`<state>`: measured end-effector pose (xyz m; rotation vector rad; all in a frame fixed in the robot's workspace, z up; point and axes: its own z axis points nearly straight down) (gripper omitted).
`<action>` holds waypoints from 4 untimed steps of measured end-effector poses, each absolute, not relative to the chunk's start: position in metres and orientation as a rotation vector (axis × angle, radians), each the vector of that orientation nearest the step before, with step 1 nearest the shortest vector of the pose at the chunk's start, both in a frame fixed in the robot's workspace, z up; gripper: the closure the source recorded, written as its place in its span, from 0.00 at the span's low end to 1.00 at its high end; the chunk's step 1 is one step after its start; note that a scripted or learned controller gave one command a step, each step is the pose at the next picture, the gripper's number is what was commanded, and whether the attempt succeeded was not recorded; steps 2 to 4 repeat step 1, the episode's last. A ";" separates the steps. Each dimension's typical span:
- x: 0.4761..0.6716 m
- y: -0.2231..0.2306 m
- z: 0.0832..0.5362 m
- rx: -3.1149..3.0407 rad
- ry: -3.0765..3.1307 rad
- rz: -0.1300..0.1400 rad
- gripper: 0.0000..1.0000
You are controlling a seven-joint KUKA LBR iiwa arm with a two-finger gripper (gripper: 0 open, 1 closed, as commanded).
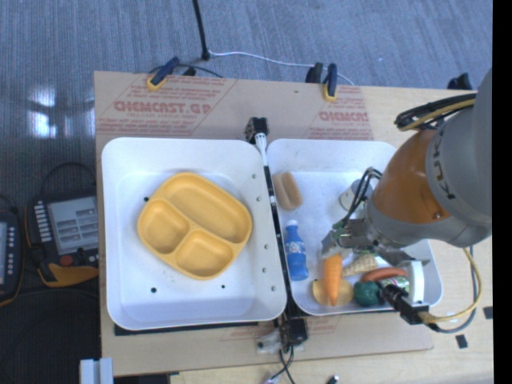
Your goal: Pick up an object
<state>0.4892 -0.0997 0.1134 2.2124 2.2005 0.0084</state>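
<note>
The right bin [320, 152] holds several small items. A tan bread roll [286, 190] lies near its left wall, with a blue bottle [295, 251] below it. An orange carrot [332, 277] stands on end over a yellowish piece [320, 294] at the front. Beside them are a dark green item [366, 294], a red pepper [382, 274] and a pale ribbed piece [362, 262]. My gripper [346, 242] hangs low in this bin, just above the carrot's top. The arm's grey and orange wrist [412, 190] hides the bin's right part.
A yellow divided plate [194, 224] lies in the left bin [128, 294]. A ridge [272, 214] separates the two bins. Clamps and a white cable run along the bench's far edge [240, 82].
</note>
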 end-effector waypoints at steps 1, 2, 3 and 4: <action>0.484 -0.051 0.209 2.221 2.222 -0.001 1.00; 0.484 -0.051 0.209 2.221 2.222 -0.001 1.00; 0.484 -0.051 0.209 2.221 2.222 -0.001 1.00; 0.484 -0.051 0.209 2.221 2.222 -0.001 1.00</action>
